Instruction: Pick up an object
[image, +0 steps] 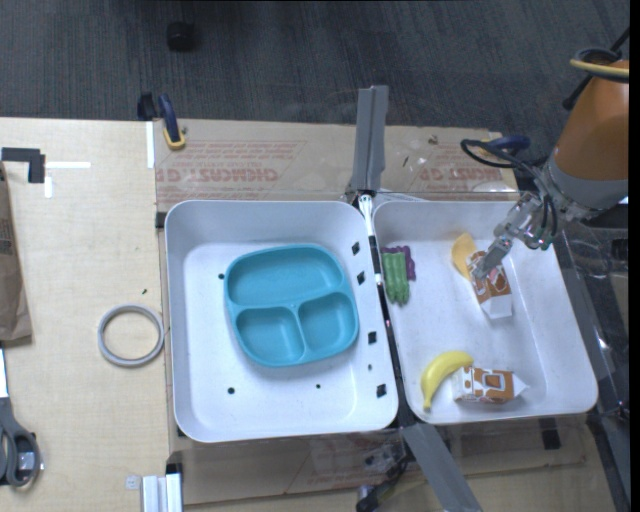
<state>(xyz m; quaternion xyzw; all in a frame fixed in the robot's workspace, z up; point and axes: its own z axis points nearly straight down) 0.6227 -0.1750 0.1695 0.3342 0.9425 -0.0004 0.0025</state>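
Right bin (560, 330) holds the candidates; left bin (190, 330) carries a blue divided tray (290, 302). Gripper (490, 262) sits low at about 2 o'clock of the right bin, directly over the upper end of a small orange-and-white carton (494, 290); whether the pincer is apart or closed cannot be told, since tips and carton top merge at this angle, so no hold is claimed. The carton looks the likely target: stiff-sided, light, probably card or moulded plastic, smooth faces that may slip, best pinched across its narrow width near the middle, not at the tapered end. Touching its 10 o'clock side is a yellow chip-like piece (461, 252), thin and curved, liable to be nudged along. At 9 o'clock of the bin, a green and purple item (398, 272) lies against the dividing wall, hard to get a finger behind. At 6 o'clock a banana (441, 373), rounded and likely to roll, lies just beside a second carton (489, 386) on its side. On the bench at far left: a grey ring (131, 334).
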